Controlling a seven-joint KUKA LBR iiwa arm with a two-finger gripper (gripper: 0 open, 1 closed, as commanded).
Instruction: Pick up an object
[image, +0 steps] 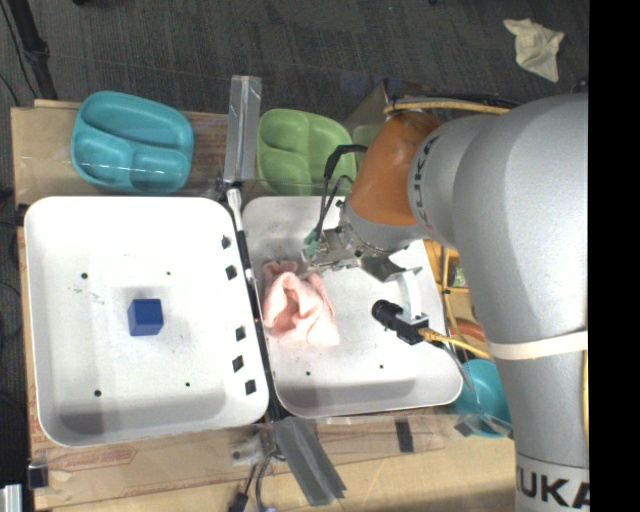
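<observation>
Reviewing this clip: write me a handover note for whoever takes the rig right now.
Claw: low in the right bin, at the top edge of the pink cloth. Can't tell whether it is open or shut, or whether it has any cloth.
Things: cloth lies crumpled on the right bin's floor, by its left wall. Blue cube sits alone in the left bin, untouched.
Done: arm brought over the cloth.
Left: the pick itself; nothing is visibly lifted yet.
</observation>
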